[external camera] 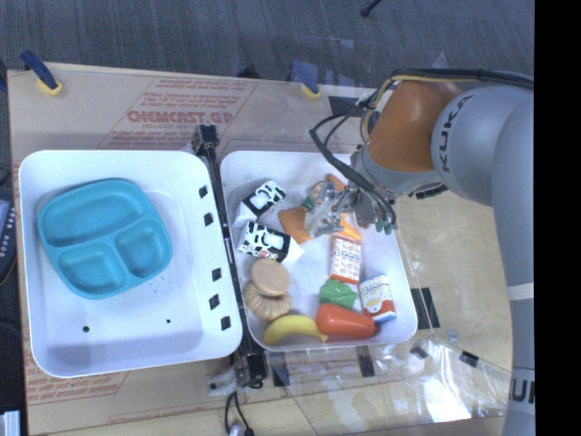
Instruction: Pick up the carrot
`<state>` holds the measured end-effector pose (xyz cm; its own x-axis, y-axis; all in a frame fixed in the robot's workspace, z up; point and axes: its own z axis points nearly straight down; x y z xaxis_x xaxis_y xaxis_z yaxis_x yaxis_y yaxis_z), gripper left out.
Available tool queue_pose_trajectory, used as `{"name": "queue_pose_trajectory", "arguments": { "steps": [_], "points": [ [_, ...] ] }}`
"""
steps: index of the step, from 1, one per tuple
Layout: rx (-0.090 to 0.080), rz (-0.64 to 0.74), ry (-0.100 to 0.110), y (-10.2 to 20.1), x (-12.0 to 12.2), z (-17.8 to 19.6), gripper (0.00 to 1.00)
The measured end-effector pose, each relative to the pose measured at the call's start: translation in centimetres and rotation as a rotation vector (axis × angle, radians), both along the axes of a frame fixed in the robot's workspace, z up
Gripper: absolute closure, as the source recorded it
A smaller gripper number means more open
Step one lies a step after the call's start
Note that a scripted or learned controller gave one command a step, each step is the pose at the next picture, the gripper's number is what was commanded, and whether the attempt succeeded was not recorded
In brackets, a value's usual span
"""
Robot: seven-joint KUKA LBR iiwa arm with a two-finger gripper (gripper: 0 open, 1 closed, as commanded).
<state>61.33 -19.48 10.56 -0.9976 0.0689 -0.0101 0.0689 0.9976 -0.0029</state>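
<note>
The carrot (346, 322), orange-red with a green leafy top (337, 293), lies at the front of the right bin (406, 284), between a banana and a small carton. My gripper (332, 203) hangs low over the back middle of that bin, well behind the carrot and apart from it. An orange wedge-shaped piece (295, 222) lies just to the gripper's left. The wrist and cables hide what is directly under the gripper.
The right bin also holds a banana (292, 330), two round biscuits (269, 289), two black-and-white cow-patterned packets (264, 240), an orange-and-white packet (345, 258) and a small carton (378, 298). A blue divided plate (103, 235) sits in the left bin (127, 348).
</note>
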Motion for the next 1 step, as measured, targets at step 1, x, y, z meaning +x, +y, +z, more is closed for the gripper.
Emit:
{"name": "queue_pose_trajectory", "arguments": {
  "steps": [1],
  "points": [
    [0.003, 0.352, 0.011, -1.46, -4.16, -0.95, 1.00]
  ]
}}
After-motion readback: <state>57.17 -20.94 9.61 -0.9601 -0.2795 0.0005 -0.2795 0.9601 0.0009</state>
